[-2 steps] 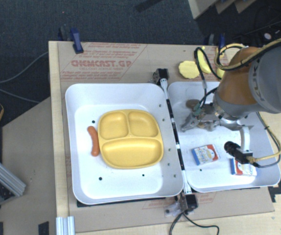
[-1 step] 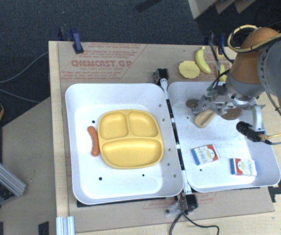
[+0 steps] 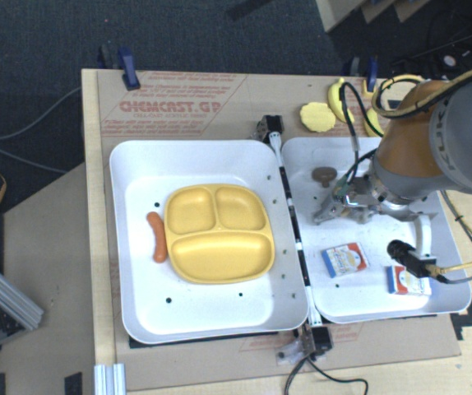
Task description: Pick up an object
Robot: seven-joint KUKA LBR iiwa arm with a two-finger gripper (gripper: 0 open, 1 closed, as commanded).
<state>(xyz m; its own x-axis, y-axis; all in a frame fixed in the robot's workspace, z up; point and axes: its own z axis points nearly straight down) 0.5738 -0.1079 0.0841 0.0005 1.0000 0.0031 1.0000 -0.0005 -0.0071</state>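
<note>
White bin (image 3: 458, 303), gripper (image 3: 328, 210) low inside it.
We cannot tell how its fingers stand; we see nothing held. The small carton (image 3: 344, 259) lies at its five o'clock, so we should centre over it before closing.

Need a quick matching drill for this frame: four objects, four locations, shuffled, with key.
1. yellow divided tray
2. orange sausage
3. brown round piece
4. yellow lump

A. on the bench, beyond the right bin
B. left bin, middle
C. right bin, far end
D. left bin, beside the tray's left edge

Pairs: 1-B, 2-D, 3-C, 4-A
</note>
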